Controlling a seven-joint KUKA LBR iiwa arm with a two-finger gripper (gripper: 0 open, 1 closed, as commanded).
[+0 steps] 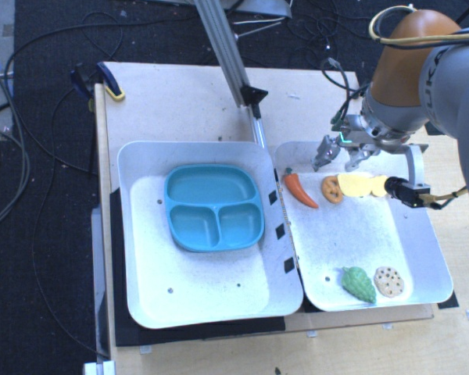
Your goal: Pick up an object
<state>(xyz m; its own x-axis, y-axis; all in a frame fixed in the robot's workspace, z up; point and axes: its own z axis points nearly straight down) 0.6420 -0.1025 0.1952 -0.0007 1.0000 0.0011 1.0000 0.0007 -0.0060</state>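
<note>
Nearest edge: down at the front of the right-hand shallow white bin (422, 248), a green leafy toy vegetable (359, 283) and a round speckled biscuit (388, 281) lie just beside each other, well apart from the action.
Left bin: the other shallow white bin (141, 287) carries a blue plastic tray with three compartments (214, 207), nothing to see in them.
Middle of the right bin: an orange-red toy carrot (301, 190) lies slanted, its long axis running from upper left to lower right, close to the divide between the bins.
Beside it: a small round brown cookie-like piece (332, 189), and touching or nearly touching that, a pale yellow soft-looking piece (358, 183) stretched left to right.
Gripper: the two-finger gripper (340, 153) hangs over the far part of the right bin, fingers spread apart and pointing down, nothing between them.
Key relation: my read is the brown piece and the yellow piece sit just nearer the camera than the gripper, almost under it; the carrot lies further to the view's left.
Judgement: a short drop forward looks enough, though three crowded pieces could spoil a clean grasp.
Far side: the grey arm with its orange band (406, 53) comes in from the right, above bare bench (180, 100).
</note>
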